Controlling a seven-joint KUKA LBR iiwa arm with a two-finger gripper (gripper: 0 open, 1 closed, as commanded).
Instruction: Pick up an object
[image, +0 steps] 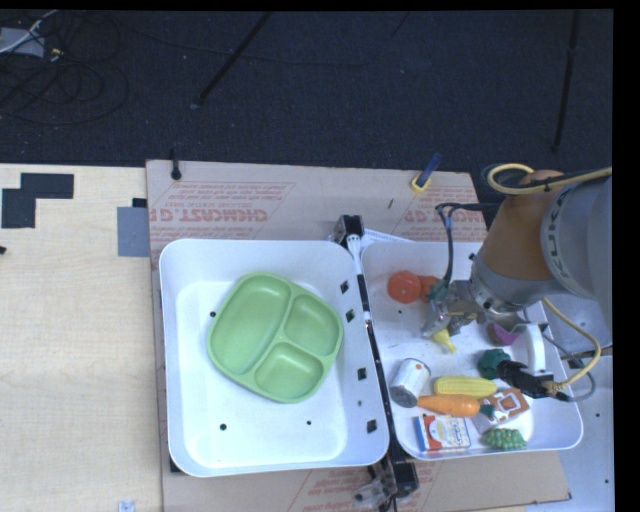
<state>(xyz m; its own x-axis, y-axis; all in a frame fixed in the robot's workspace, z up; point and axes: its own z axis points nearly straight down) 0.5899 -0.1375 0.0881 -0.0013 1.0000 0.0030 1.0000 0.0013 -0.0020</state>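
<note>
the gripper is seen low in the right bin, a tomato at its ten o'clock; its grasp state cannot be told.

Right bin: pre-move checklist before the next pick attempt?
1. End effector over the right bin: ok.
2. Object between its fingers: cannot tell, too blurred.
3. Targets available: ok; tomato, corn and carrot lie in the bin.
4. Clutter: not ok; corn and carrot lie side by side, crowded by the can and carton.
5. Left bin: ok, green divided plate lies flat.
</note>
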